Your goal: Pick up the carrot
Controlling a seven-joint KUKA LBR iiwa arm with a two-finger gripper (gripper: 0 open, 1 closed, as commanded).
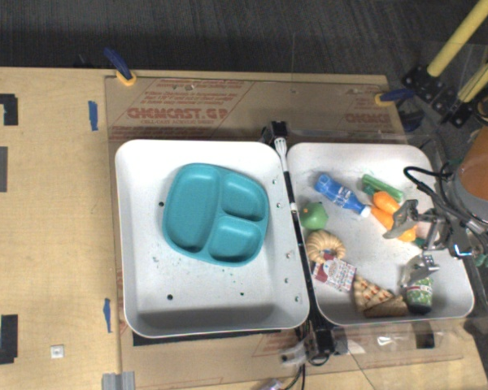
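The carrot (384,204), orange with a green leafy top, lies slanted in the right bin (366,162) near its right side. Its green end points up-left and its orange tip points down-right. My gripper (417,238) reaches in from the right and hovers low at the carrot's orange tip. It is open: one finger (407,213) sits against the carrot's lower end and the other (426,264) is well below it. Nothing is held between them.
The right bin also holds a blue bottle (341,195), a green fruit (314,215), a braided bread (324,246), a red-and-white packet (338,275), a waffle cone (376,296) and a dark green bottle (420,292) just below the gripper. A teal divided plate (215,212) lies in the left bin (138,242).
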